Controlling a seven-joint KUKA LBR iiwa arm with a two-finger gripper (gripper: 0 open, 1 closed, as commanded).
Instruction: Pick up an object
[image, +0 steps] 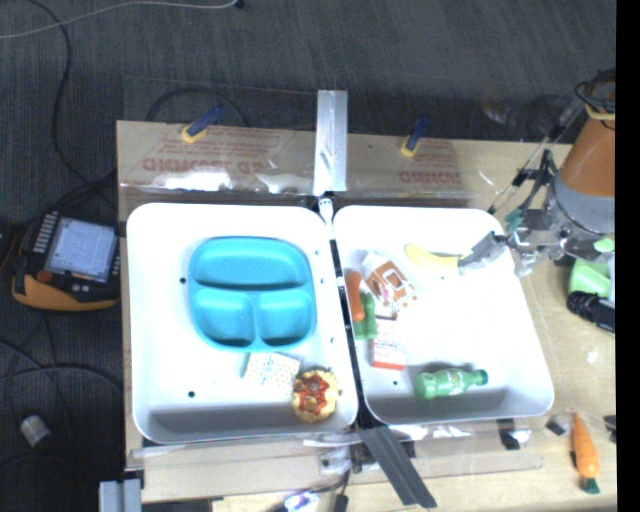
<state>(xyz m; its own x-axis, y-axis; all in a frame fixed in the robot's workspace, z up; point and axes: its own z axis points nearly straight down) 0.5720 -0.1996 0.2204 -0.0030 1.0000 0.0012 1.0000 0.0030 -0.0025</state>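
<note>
The arm reaches in from the right, its orange band above the grey wrist, and its jaws sit over the upper right corner of the right bin. The gripper is seen at a slant and blurred, so whether the jaws are apart or together cannot be told, and nothing shows between them. Just to the left of the fingertip lies a yellow banana, near the back wall of the right bin. Beside it, toward the middle divider, rests an orange-and-white packet, with an orange carrot-like piece and a small green item against the left wall of this bin. Below them lies a small red-and-white box. A green bottle lies on its side near the front wall. In the left bin sits a blue divided tray; in front of it lie a small checked card and a red-and-yellow round object. On the counter at the right lies an orange tool.
</note>
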